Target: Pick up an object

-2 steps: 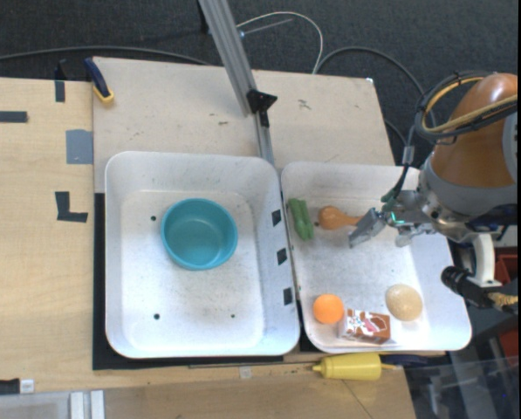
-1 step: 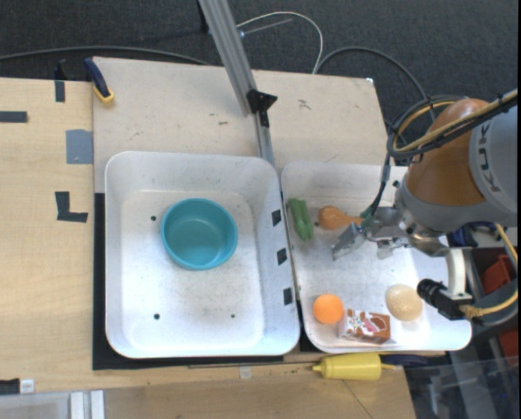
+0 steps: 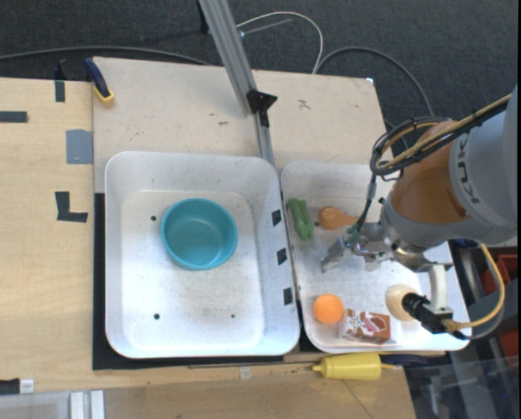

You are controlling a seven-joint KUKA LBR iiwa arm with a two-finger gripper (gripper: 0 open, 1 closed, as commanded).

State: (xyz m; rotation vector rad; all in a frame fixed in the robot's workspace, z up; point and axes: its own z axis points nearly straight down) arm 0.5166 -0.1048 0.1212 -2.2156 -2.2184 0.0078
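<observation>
- Your pincer (image 3: 337, 253) hangs right of centre, fingers apart, gripping nothing.
- Nearest: green piece (image 3: 300, 218), just up-left, long axis running top to bottom.

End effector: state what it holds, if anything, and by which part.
Nothing is visibly held. The end effector hangs over the right bin, between the green object and the orange ball, touching neither.

Bowl (image 3: 200, 233) in left bin (image 3: 129, 321) (ball (image 3: 328, 309), packet (image 3: 366, 325) in right bin (image 3: 317, 177)).
</observation>
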